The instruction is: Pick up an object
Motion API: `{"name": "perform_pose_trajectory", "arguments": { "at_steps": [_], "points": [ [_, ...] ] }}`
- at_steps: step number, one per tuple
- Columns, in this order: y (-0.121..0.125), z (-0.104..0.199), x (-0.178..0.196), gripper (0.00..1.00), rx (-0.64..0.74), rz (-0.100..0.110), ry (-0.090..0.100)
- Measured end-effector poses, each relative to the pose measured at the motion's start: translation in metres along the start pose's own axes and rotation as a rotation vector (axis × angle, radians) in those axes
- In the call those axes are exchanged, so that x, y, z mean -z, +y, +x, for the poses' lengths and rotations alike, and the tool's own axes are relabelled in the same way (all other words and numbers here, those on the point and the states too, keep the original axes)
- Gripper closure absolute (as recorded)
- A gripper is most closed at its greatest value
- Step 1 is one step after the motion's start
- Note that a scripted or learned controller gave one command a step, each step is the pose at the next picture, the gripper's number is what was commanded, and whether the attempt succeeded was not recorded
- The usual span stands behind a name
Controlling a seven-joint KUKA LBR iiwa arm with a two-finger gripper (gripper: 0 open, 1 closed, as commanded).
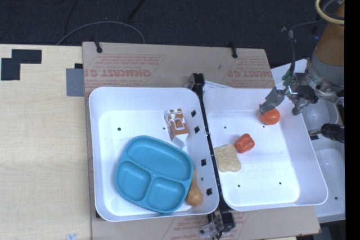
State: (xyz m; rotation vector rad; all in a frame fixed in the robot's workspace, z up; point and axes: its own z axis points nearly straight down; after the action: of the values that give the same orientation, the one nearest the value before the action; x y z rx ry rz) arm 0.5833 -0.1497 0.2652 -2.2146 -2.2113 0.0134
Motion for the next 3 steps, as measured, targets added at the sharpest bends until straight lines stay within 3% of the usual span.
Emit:
{"name": "perform_pose_trajectory", "arguments": {
  "at_steps": [1,2,3],
  "points": [
    [0.002,0.0,0.007,0.0,0.002,-0.011,-0.002],
    [0.01,0.007,-0.048,0.0,0.005,-0.007,-0.001],
    [0.0,0.007,-0.103,0.0,0.002,-0.006,0.0]
  ]
}}
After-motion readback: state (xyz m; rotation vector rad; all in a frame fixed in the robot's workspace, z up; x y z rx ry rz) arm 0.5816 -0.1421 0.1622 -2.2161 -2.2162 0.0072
